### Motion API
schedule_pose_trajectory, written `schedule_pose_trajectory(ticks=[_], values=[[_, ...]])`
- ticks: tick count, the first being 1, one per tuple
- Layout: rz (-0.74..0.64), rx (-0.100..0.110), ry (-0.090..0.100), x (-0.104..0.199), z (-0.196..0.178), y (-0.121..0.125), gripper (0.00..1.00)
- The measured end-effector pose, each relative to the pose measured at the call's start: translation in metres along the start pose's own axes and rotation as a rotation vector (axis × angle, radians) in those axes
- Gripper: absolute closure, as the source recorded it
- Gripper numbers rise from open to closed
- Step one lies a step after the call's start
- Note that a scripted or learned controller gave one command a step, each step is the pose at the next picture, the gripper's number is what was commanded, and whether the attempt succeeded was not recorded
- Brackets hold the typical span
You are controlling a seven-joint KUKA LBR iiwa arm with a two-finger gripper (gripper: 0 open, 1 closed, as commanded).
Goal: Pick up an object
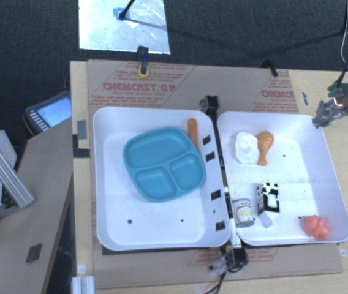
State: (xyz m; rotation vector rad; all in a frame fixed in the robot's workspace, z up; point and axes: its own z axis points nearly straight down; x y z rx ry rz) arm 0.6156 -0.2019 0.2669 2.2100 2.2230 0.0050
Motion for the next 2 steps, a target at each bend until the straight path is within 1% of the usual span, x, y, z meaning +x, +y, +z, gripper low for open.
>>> schedule_pose_trajectory(ticks=[1, 2], values=[[-0.003, 0.006, 0.004, 0.058, 0.004, -0.007, 1.00], [-0.005, 0.005, 0.005, 0.119, 0.006, -0.010, 1.00]])
